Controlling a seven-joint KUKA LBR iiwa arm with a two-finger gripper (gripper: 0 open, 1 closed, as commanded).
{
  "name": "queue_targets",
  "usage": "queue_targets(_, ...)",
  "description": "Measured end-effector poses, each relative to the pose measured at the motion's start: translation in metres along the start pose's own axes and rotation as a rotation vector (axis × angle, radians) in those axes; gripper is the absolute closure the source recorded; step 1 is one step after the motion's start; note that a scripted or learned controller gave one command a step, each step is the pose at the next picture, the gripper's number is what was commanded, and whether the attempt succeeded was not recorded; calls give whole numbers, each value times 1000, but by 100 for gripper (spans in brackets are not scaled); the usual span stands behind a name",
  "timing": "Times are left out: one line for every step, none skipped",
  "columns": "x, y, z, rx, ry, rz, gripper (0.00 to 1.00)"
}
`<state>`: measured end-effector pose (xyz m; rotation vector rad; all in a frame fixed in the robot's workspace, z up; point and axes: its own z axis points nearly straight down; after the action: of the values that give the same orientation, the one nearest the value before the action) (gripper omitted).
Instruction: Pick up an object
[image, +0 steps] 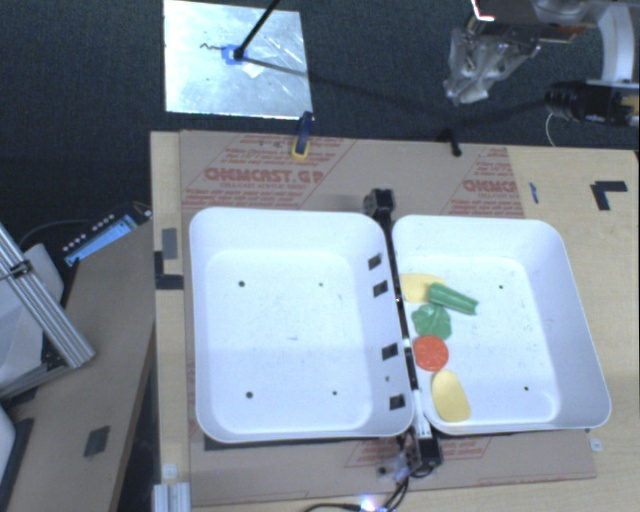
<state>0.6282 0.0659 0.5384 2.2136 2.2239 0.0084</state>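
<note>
Claw (478, 70) state unclear, parked above the right bin (570, 300); toy pieces (435, 325) inside, well below it.

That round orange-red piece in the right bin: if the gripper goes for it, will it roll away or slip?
The orange-red disc looks flat, so it probably won't roll; it may slide on the smooth white bin instead. It touches the green piece and sits close to the yellow piece, so a push would likely shift them. Small and plastic-looking, it's probably light.
</note>
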Motion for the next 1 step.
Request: queue_targets(-107,-32,2,4,-4,14,100)
